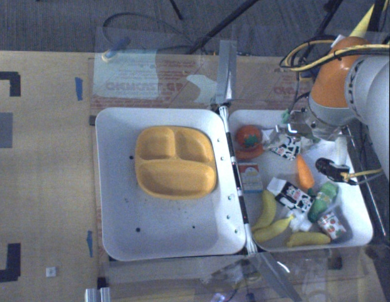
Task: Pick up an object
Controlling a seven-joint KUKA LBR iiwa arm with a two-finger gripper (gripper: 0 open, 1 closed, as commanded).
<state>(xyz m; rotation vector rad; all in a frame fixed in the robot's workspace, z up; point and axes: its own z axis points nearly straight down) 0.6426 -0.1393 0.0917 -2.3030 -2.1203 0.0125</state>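
- Worktop (44,187) carried two white bins side by side. Left bin (119,231) held a yellow divided plate (175,161) and nothing else to pick.
- Right bin (362,222) held the clutter: a tomato (249,136) at its upper left, a carrot (304,172) near the middle, a green bottle (323,200) lower right, three bananas (273,219) along the lower edge, plus small printed cartons (294,197) and a small box (248,175).
- Arm (371,87) reached in from the right, orange band (333,83) above the wrist, over the upper part of the right bin.
- Tool (294,129) sat low at the bin's upper middle, just beside a black-and-white carton (285,148). Its tips were too blurred and crowded by the carton to judge – can't tell whether wide or narrow, and nothing was visibly held.
- Key relation, as I judged it: nearest pickable things were the carton right under/just left of the tool and the tomato a bit further left; the carrot lay below the tool toward the near edge, long axis running roughly top-to-bottom w/ a slight tilt.
- So a short move left or down probably reached a target – the bananas and bottle were well apart from the tool by comparison.
- Risk, prob.: items packed close, so a grab could nudge neighbours.
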